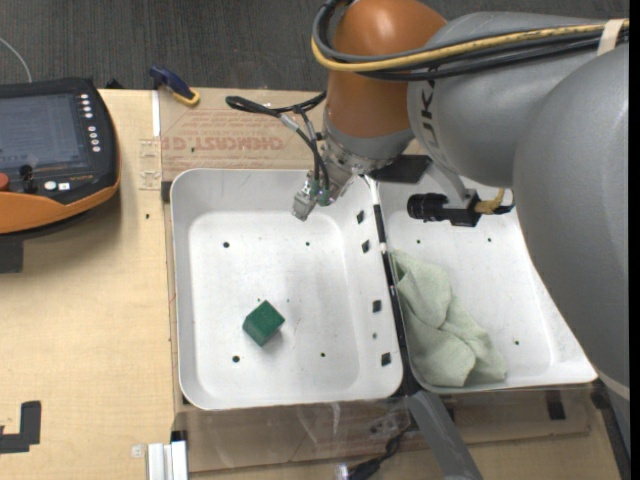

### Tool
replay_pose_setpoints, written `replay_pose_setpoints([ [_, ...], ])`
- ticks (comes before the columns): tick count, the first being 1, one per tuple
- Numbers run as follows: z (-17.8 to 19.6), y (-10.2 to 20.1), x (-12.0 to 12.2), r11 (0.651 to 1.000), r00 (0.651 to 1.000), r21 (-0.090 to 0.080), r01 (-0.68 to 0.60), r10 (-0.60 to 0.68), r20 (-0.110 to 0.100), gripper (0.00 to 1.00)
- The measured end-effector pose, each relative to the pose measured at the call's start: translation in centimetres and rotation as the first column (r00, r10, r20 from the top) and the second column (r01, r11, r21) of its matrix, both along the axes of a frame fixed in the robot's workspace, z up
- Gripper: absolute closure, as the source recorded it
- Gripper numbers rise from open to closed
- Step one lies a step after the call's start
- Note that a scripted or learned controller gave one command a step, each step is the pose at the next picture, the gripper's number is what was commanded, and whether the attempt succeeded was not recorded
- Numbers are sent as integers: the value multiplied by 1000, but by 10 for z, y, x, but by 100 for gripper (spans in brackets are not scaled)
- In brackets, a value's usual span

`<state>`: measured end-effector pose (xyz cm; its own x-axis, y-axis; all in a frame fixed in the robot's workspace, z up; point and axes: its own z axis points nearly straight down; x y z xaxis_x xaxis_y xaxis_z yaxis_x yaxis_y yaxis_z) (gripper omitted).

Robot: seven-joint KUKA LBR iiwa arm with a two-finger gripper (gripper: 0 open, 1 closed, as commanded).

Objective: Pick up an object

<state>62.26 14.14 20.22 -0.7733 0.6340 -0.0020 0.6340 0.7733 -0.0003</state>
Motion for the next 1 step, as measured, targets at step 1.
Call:
replay_pose_setpoints([
  [1, -46, 15, 1, 999, 999, 0, -46, 46, -1, 100],
])
